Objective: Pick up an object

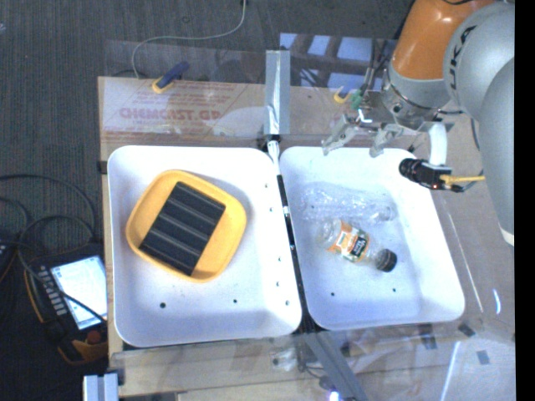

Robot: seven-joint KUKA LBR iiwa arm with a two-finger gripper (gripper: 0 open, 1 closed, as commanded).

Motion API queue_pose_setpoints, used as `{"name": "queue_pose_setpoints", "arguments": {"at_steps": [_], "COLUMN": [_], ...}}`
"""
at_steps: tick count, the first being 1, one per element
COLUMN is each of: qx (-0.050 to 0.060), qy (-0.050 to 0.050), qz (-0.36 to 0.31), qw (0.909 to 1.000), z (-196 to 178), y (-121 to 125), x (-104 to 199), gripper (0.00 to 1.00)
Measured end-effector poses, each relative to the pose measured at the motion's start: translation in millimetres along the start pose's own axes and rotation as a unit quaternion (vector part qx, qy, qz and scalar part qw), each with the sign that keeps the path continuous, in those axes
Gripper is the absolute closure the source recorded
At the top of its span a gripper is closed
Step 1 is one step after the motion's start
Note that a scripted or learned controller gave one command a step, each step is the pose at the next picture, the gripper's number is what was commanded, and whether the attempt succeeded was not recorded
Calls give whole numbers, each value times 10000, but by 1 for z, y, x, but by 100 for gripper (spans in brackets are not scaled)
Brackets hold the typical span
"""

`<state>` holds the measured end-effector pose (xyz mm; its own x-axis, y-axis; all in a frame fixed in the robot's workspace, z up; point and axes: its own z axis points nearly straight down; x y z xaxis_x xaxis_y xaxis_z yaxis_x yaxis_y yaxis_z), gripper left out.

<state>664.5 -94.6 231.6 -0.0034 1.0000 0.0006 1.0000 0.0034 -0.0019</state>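
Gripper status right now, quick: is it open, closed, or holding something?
Gripper: open, fingers spread with nothing between them, above the back edge of the right bin; the clear plastic bottle lies in the bin apart from it.

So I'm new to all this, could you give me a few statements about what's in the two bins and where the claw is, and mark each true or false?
1. A yellow dish with a black ridged insert lies in the left bin. True.
2. A clear plastic bottle with a dark cap lies in the right bin. True.
3. The gripper holds the bottle. False: it is above the right bin's far edge, apart from the bottle.
4. The bottle stands upright. False: it lies on its side.
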Motion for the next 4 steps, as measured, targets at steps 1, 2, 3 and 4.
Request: {"name": "queue_pose_setpoints", "arguments": {"at_steps": [1, 2, 3, 4], "qx": [-78, -292, -305, -304], "qy": [-14, -50, -80, -89], "qz": [-464, -1013, -1429, -1423], "qw": [9989, 9944, 9892, 9893], "z": [115, 123, 123, 123], "y": [-63, -85, -92, -125], "x": [-1, -16, -19, -34], "gripper": [0, 0, 0, 0]}}
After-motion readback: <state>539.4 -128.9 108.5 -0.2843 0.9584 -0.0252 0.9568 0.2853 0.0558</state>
